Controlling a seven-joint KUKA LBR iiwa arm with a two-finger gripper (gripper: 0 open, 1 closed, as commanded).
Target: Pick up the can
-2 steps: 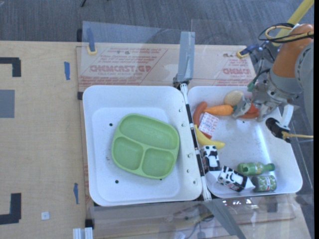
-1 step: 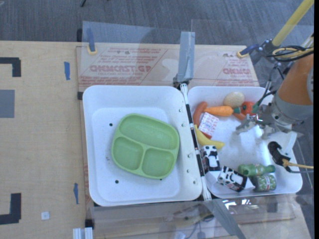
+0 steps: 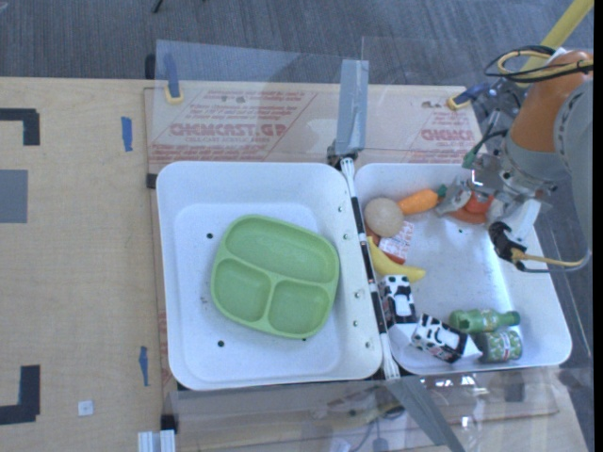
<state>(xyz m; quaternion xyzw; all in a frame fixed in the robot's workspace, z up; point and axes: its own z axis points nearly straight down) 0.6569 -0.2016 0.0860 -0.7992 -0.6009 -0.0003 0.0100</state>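
The can (image 3: pixel 500 347), with a green label, lies on its side in the near right corner of the right bin (image 3: pixel 537 290). A green bottle (image 3: pixel 484 321) lies right behind it, touching or nearly touching it. My gripper (image 3: pixel 470 197) hangs over the far part of the right bin, well away from the can. It is just right of an orange carrot (image 3: pixel 417 201) and over a small red-orange thing (image 3: pixel 474 207). The gripper's body hides what lies directly beneath it.
The right bin also holds a beige ball (image 3: pixel 383 217), a banana (image 3: pixel 394 264), a red-and-white packet (image 3: pixel 399 243) and two black-and-white patterned items (image 3: pixel 438 335). A green divided plate (image 3: pixel 274 276) sits in the left bin (image 3: pixel 188 205). A cable (image 3: pixel 537 262) trails from the wrist.
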